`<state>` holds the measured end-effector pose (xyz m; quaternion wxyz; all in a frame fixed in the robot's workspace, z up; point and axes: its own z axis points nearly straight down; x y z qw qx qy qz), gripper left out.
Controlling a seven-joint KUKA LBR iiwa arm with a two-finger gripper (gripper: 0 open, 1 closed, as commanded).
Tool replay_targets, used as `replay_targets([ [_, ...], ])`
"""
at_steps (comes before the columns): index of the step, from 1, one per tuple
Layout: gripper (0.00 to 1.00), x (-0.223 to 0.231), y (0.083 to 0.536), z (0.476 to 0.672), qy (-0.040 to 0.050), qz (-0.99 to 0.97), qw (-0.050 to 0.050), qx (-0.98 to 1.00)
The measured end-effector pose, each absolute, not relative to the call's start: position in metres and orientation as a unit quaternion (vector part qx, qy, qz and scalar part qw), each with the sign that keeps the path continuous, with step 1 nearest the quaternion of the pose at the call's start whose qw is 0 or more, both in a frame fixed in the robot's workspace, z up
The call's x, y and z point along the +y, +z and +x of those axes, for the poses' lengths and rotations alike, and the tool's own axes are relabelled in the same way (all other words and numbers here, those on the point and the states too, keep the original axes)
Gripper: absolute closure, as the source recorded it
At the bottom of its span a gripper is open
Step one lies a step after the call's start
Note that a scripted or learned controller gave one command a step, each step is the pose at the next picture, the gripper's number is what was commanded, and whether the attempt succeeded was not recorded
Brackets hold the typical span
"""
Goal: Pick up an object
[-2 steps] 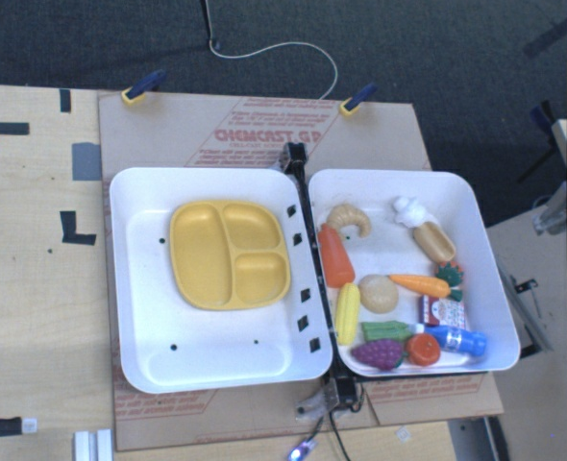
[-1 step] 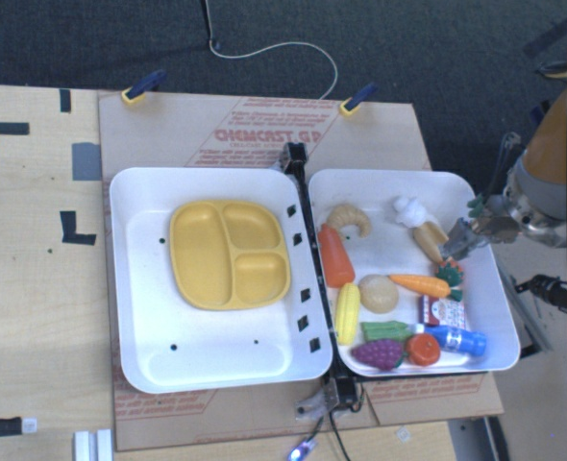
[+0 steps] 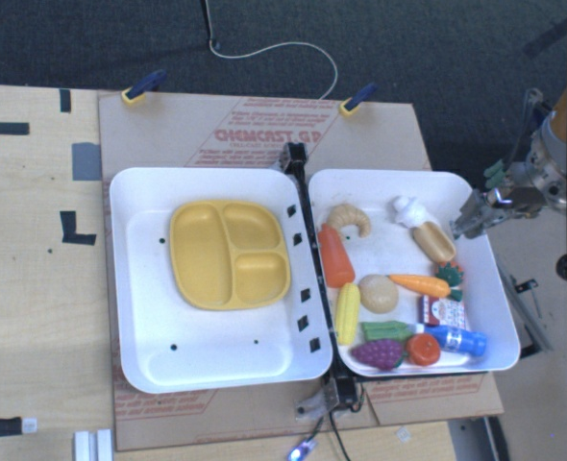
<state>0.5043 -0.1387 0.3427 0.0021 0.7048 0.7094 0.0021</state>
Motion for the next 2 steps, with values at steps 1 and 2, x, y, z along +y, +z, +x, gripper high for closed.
replay_targets([
  [1,1.0,-0.14,0.53,0.488,0.0048,0.706,0.008,0.708],
  [2,1.0,-0.172,0.43,0.483,-0.0026,0.708,-0.003,0.706],
])
